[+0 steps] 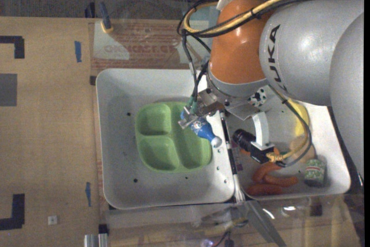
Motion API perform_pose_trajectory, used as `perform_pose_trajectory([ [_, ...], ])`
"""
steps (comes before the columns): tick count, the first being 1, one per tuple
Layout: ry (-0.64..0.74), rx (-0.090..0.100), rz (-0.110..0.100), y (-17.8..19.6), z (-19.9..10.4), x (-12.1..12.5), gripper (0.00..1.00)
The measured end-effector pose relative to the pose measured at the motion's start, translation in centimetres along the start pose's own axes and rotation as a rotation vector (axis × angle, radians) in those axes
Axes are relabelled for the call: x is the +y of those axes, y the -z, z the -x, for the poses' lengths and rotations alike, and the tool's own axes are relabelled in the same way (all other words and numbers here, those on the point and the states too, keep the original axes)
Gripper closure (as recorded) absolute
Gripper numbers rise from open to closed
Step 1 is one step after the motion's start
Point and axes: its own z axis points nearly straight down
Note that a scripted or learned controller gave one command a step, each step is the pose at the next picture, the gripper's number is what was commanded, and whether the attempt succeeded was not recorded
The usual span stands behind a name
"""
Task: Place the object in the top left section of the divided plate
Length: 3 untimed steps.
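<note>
A small blue and white object (203, 129) is hanging at the tip of the pincer (193, 115), just over the right rim of the green divided plate (167, 144), near the plate's upper right corner as the camera sees it. The object is appearing to sit between the pincer's fingers, which are looking closed around its upper end, though the arm's bulk is shadowing the spot and the exact grip is hard to make out. The plate is lying flat in the left white bin (115, 124), its compartments showing bare green, with the larger one running down the right side and two smaller ones stacked on the left. The grey KUKA arm (312, 37), with its orange band (240, 37) above the wrist, is reaching in from the right and leaning over the wall shared by the two bins, yellow and black cables (231, 14) looping around the wrist. In the right white bin (338, 182), several orange sausage-shaped items (272, 179) are lying near the lower edge, with a small green-patterned can (315, 170) just beside them to the right and something yellow (300, 124) showing partly behind the arm. Both bins are resting on the counter (46, 124), a tan surface carrying black corner marks and strips of blue tape (77, 51).
</note>
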Motion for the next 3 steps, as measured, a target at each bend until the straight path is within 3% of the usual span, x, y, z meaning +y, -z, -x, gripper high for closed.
perform_pose_trajectory([
  [1, 0.044, 0.000, -0.001, -1.1, 0.3, 4.9, 1.00],
  [2, -0.027, 0.001, -0.002, -9.5, 1.9, 4.6, 1.00],
  [3, 0.003, 0.002, -0.003, -3.3, 2.8, -0.8, 1.00],
])
